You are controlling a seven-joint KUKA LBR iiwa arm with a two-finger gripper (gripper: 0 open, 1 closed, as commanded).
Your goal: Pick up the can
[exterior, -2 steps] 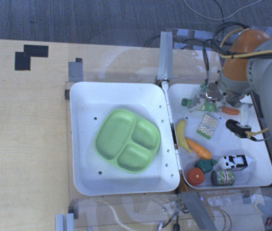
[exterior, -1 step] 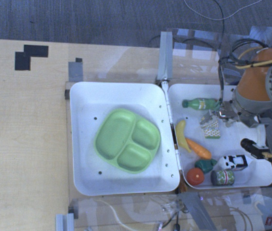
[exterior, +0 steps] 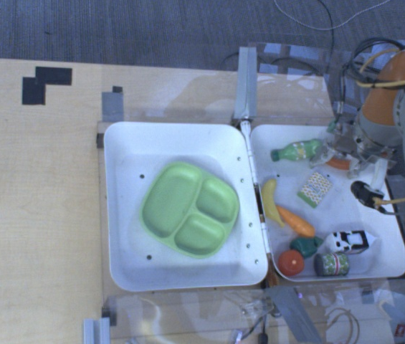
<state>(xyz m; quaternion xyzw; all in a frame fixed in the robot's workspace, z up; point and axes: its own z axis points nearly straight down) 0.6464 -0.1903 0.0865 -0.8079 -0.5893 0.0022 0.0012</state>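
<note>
1. Nearest the camera, at the front edge of the right bin (exterior: pixel 396 267), the can (exterior: pixel 332 264) lies on its side, small and grey-green with a printed label.
2. Just left of the can sit a red tomato (exterior: pixel 291 262) and a dark green toy (exterior: pixel 306 245); a black-and-white cow figure (exterior: pixel 350 241) lies just behind it. These close neighbours leave little room for the end effector.
3. Further back in the same bin lie an orange carrot (exterior: pixel 295 221), a yellow banana (exterior: pixel 269 202) and a small patterned box (exterior: pixel 315 188).
4. At the back of that bin a green bottle (exterior: pixel 297 151) lies on its side, with the end effector (exterior: pixel 351 156) just to its right, low over the bin. Whether it is spread or closed cannot be told, and nothing is seen between it.
5. The left bin (exterior: pixel 116 213) holds a green divided plate (exterior: pixel 191 208). Both bins rest on the pale wooden desk (exterior: pixel 30 213).
6. To do this step well, the arm probably needs to travel from the back of the bin to the front, descend across the can's narrow width, and avoid nudging the cow or the tomato.
</note>
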